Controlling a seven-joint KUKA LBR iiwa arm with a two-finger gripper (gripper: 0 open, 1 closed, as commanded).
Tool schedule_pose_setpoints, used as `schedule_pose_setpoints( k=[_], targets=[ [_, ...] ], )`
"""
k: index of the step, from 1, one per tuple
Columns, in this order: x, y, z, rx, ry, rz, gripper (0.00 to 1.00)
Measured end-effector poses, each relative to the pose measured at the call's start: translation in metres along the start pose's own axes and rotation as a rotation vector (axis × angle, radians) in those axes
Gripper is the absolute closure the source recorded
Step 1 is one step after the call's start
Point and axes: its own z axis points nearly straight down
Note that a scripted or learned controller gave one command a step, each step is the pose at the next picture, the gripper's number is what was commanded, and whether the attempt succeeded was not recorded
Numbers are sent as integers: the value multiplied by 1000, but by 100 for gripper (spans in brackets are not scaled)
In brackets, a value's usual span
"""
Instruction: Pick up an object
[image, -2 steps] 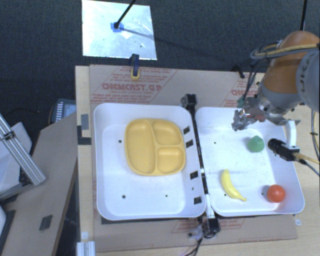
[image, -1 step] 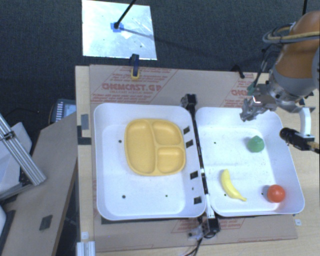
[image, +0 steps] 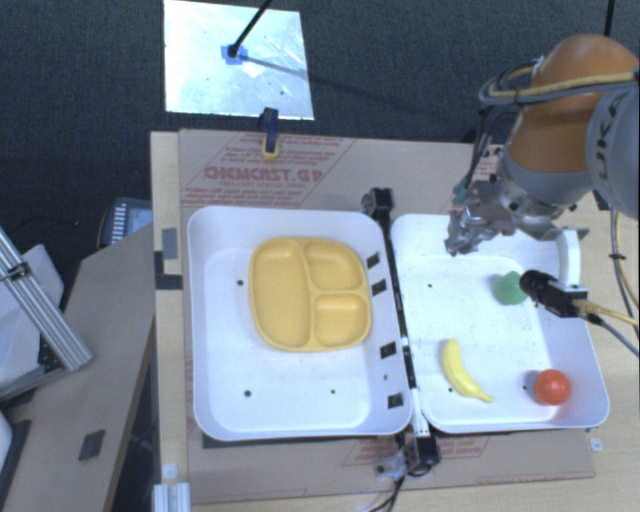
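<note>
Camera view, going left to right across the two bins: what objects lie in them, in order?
yellow divided plate (left bin) → banana → small green object → orange-red ball (these three in the right bin)

Yellow three-compartment plastic tray (image: 308, 294) in white left bin (image: 215, 330); right bin (image: 430, 300) white, holds yellow banana (image: 464, 371), orange-red ball (image: 551, 386), green lump (image: 509, 287).

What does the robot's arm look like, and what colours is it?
The arm is thick, round and grey, with a big orange band above the wrist. Thin cables loop beside the orange part. At its end sits a small silvery-grey metal gripper.
</note>
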Motion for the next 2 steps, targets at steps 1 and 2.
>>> schedule_pose_setpoints(
  k=[1, 2],
  targets=[
    [58, -13, 12, 1, 0, -1, 100],
    [108, -25, 26, 1, 0, -1, 100]
  ],
)
